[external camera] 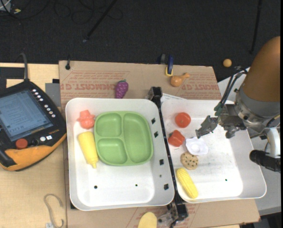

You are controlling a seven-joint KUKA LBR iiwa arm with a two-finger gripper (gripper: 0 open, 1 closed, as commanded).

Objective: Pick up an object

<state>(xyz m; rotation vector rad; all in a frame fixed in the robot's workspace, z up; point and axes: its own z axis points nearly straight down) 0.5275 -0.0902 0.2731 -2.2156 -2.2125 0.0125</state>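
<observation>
My gripper (217,130) hangs over the middle of the right bin (236,186), its two dark fingers spread apart with nothing between them. Just left of and below it lies a white crumpled piece (197,147). Further left are a round red-orange fruit (182,119) and a red pepper (176,138). A speckled cookie (189,161) and a yellow corn cob (186,182) lie toward the bin's front left. The grey arm with its orange band (267,75) comes in from the right.
The left bin (113,191) holds a green divided plate (123,137), a pink toy (86,119) and a yellow piece (88,148). Purple grapes (121,88) and an orange gourd (179,80) sit on the cardboard behind. A teach pendant (23,122) lies at the left.
</observation>
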